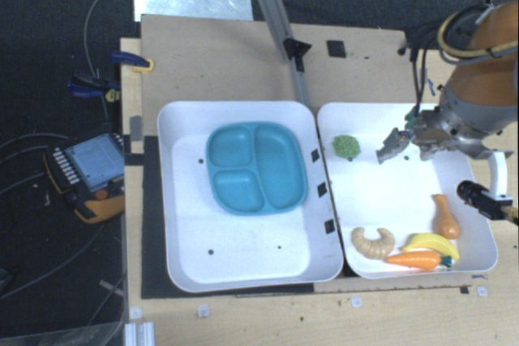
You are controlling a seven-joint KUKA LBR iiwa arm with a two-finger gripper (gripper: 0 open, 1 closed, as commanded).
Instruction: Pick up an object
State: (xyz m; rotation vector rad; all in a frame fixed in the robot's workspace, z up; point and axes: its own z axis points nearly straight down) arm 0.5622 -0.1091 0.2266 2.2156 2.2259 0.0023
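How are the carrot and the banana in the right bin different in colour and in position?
The carrot is orange with a green end; the banana is yellow. The carrot lies nearest the bin's front wall, while the banana lies just behind it. The carrot looks straight, the banana curved. Both lie flat, touching, in the right bin.

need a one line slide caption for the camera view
KUKA arm's gripper hovers over the right bin near a broccoli floret; croissant, carrot, banana sit at its front; blue plate in left bin.
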